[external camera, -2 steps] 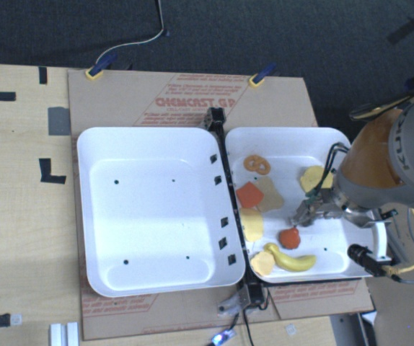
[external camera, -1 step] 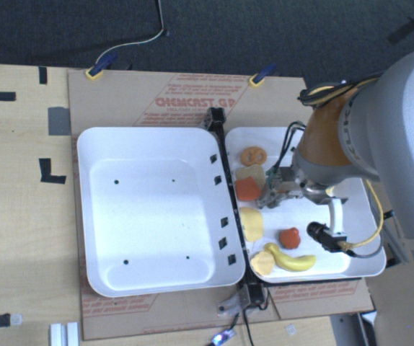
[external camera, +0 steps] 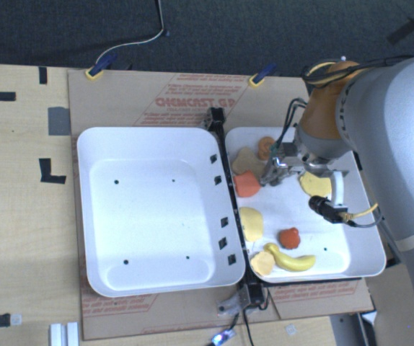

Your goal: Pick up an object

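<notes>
Grey arm [external camera: 380, 121] reaches left, pincer [external camera: 272, 175] lowered.

Gripper [external camera: 270, 173] fingertips too small, blurred to tell state. Arm [external camera: 380, 121] cut off by right edge at 3 o'clock. Right bin [external camera: 337, 269] far rim partly hidden under arm. Tan piece [external camera: 244, 160] shape unclear, partly covered by gripper.
</notes>
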You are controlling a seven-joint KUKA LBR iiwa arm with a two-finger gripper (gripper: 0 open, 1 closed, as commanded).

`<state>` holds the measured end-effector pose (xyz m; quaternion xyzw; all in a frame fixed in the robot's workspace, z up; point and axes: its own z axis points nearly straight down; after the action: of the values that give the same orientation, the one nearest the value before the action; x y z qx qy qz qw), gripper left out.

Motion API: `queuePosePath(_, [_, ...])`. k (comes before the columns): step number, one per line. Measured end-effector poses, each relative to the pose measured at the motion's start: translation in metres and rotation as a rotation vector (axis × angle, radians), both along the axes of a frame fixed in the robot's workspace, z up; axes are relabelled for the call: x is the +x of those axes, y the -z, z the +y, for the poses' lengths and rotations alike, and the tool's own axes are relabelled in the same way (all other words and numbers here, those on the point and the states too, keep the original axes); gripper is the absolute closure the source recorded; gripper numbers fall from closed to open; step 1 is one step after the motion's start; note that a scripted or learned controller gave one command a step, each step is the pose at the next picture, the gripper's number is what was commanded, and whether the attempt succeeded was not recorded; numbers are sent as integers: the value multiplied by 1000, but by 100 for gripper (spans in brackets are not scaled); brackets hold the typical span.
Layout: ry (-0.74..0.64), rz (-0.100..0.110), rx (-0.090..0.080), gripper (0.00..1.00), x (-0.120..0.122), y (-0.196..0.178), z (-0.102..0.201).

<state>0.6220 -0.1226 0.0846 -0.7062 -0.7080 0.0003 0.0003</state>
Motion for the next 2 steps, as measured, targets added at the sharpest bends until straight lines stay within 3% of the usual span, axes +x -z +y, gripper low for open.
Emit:
queuePosePath(1, [0, -3, -1, 100, 38, 0, 0])
queuePosePath(2, [1, -1, -1, 0, 37, 0, 0])
